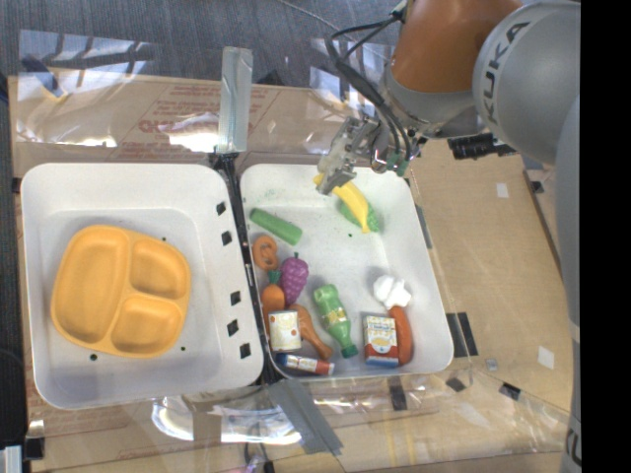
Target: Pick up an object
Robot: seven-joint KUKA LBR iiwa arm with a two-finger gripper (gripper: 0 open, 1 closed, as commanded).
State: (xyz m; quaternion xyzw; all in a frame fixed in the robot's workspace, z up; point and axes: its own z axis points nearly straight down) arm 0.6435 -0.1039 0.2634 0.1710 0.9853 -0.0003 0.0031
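Above the right bin (pixel 419 227), the gripper (pixel 335 175), finger state indiscernible, hangs beside the banana (pixel 356 208); centre it over the fruit's middle before descending to grasp.

bench: brown cardboard top (pixel 493 264), taped clear plastic | floor: dark grey carpet (pixel 118 8)

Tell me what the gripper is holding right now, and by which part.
It cannot be told. The gripper sits right at the upper end of the toy banana in the right bin, but no hold shows.
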